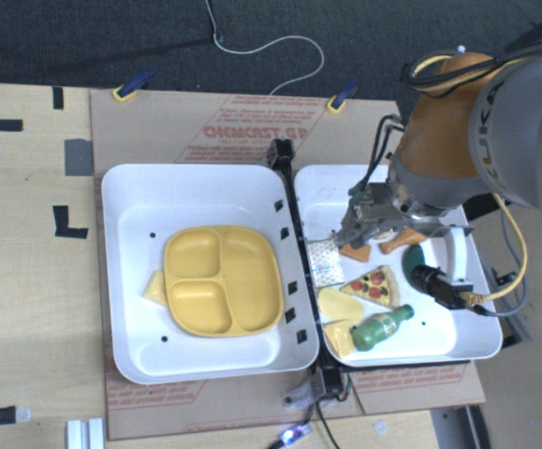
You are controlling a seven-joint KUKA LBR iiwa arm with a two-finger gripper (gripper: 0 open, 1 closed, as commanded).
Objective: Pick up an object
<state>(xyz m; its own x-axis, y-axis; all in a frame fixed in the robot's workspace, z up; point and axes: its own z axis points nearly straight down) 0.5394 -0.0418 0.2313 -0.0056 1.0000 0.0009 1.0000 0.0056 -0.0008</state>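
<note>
Beside pizza slice (pixel 372 286): gripper (pixel 362 234) low in right bin (pixel 481 344), covers orange thing (pixel 403 241); finger state unclear.

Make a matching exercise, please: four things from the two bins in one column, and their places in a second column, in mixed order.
Things:
1. yellow divided plate
2. green bottle
3. pizza slice
4. gripper

Places:
A. right bin, near its front edge
B. left bin, in the middle
C. over the right bin, above an orange object
D. right bin, between the gripper and the bottle

Pairs: 1-B, 2-A, 3-D, 4-C
</note>
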